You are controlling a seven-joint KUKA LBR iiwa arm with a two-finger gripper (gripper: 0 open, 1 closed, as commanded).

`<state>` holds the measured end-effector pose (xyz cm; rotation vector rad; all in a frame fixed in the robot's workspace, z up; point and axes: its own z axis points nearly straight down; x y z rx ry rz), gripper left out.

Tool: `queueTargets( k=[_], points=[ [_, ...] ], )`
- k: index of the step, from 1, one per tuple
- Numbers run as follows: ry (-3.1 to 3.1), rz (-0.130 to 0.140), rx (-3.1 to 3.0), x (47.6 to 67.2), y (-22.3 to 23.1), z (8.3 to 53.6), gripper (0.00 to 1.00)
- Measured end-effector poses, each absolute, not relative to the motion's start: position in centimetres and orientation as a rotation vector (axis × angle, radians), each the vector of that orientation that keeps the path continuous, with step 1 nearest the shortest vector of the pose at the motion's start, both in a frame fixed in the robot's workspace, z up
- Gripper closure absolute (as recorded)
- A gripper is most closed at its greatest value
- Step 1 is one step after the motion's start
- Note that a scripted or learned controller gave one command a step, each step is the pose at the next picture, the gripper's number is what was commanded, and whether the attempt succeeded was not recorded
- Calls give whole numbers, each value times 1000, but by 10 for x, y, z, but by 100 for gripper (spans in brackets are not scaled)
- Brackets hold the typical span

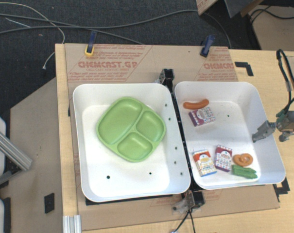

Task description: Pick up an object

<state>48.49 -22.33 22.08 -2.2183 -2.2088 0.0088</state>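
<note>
The right bin [234, 91] holds several small items. An orange-red sausage [196, 104] lies at its far left, with a purple-and-white carton [201, 116] just in front of it. Along the near wall lie a red-and-white carton [204, 162], a maroon carton [223, 158], an orange ring-shaped piece [243, 159] and a green piece [245, 172]. My gripper [264, 130] sits over the bin's right rim, low and grey, to the right of all the items and touching none of them.
The left bin [88, 178] holds a green divided plate [131, 128]. Both bins rest on a cardboard-covered board [117, 62] held by clamps [91, 42] at the back. Black cables [287, 81] hang near the arm on the right.
</note>
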Motion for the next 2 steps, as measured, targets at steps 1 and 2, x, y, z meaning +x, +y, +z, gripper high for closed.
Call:
queueTargets(
  k=[1,2],
  points=[
    [-2221,0,-2221,488,-223,227,0],
    [-2217,2,-2216,496,-220,168,0]
  ],
)
